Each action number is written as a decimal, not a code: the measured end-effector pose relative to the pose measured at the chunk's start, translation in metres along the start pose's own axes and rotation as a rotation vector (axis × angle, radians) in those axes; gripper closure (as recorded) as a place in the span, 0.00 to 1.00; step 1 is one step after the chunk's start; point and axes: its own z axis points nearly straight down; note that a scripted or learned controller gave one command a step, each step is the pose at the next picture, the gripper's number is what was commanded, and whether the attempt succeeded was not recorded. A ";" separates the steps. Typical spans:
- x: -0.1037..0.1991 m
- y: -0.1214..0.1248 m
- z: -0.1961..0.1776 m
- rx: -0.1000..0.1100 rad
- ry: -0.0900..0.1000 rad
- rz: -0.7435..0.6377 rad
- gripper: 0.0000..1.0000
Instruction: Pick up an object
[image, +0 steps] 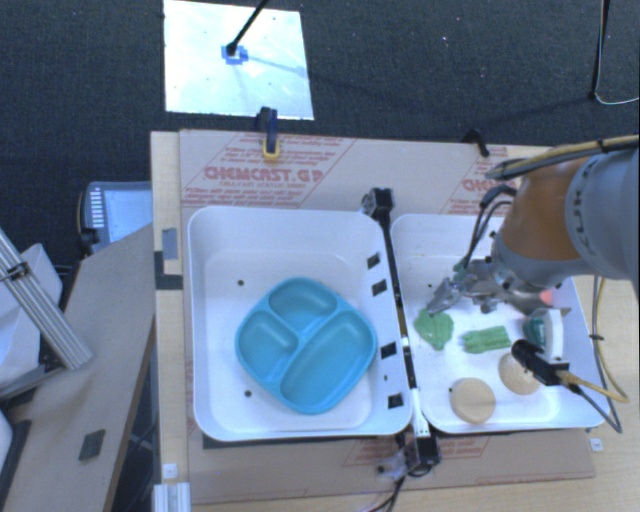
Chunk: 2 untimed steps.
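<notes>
My gripper (440, 302) hangs low over the left half of the right bin (425, 240), its tip just above a crumpled green piece (435, 329); whether they touch I cannot tell. To the right of that piece lies a flat green block (486, 340). Near the bin's front wall is a tan round disc (472, 400), with a second tan disc (516, 375) beside it. A teal and white object (540, 328) lies partly under the arm (560, 215). Next to the wrist a small orange-red thing (546, 297) peeks out.
The left bin (215, 250) holds a blue divided plate (305, 343). A black divider with clips (392, 300) runs between the bins. A black-tipped cable (545, 365) crosses the right bin's front right corner. Cardboard (300, 170) lies under both bins.
</notes>
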 end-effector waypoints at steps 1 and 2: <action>0.000 0.001 -0.013 -0.004 -0.001 0.001 1.00; 0.007 0.003 -0.058 -0.006 -0.001 -0.003 1.00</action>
